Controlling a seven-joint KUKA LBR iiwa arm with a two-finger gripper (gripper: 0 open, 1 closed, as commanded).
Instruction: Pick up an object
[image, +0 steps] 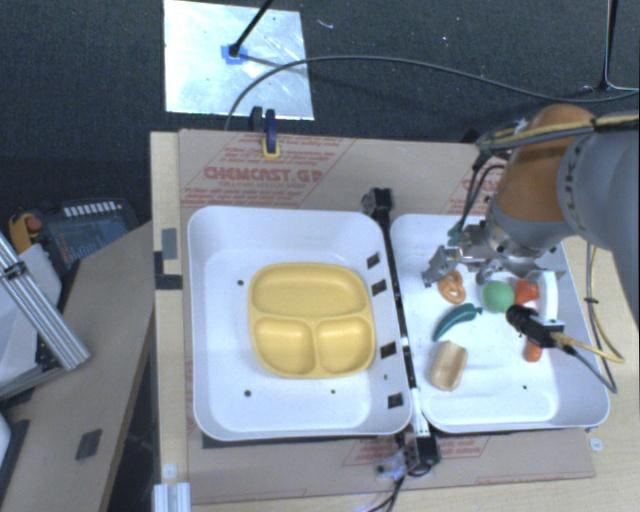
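Arm over the right bin (575, 405)
End effector (470, 262) (grip state unclear) hangs near a green ball (497, 296) and pepper (458, 320).

Two white bins (210, 330) (570, 405) — one yellow divided plate (310, 320); five small items: pretzel (452, 289), green ball (497, 296), green pepper (458, 320), bread roll (448, 365), carrot (533, 350).

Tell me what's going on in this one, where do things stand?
A grey arm reaches in from the right, its gripper low over the right bin, among small toy foods: an orange piece, a green ball, a dark green pepper and a tan piece. Nothing looks lifted yet. The left bin holds a yellow divided tray, untouched.
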